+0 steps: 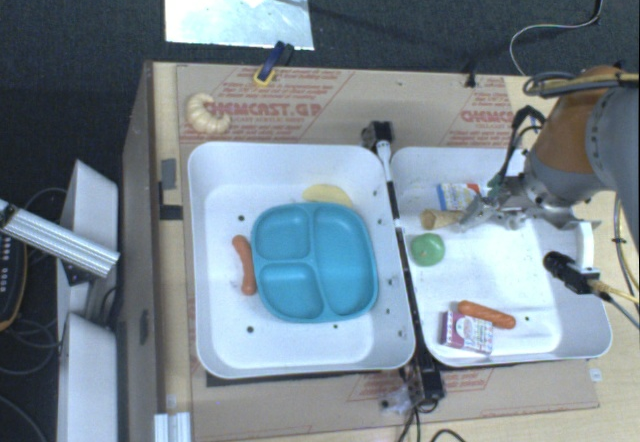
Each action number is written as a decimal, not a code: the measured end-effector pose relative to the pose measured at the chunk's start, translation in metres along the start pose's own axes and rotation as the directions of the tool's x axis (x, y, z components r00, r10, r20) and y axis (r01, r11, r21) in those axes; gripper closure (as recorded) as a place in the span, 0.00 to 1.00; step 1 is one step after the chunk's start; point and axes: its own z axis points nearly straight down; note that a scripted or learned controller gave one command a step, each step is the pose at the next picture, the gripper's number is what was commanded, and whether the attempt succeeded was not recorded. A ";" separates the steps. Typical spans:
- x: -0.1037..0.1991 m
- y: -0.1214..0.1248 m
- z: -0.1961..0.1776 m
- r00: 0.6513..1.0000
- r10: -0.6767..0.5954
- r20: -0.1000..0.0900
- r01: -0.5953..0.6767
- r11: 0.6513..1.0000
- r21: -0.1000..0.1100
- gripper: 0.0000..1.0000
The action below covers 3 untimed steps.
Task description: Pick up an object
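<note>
Two bins; cardboard under them reads "CHEMCAST". My gripper [478, 210], finger state unclear, sits near right bin's [590, 330] upper edge; open floor centre-right.

Right bin's [585, 330] middle lies open — green ball [428, 249] left, sausage [486, 314] and carton [468, 333] in front.

blue plate [315, 262] hides most of a pale yellow thing [327, 194] behind it.
</note>
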 end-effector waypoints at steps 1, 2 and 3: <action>0.021 0.063 0.001 1.000 -0.002 -0.004 0.002 1.000 0.009 0.00; 0.039 0.062 0.001 1.000 -0.002 -0.001 0.002 1.000 0.009 0.00; 0.046 0.062 0.001 1.000 -0.002 -0.001 0.002 1.000 0.009 0.00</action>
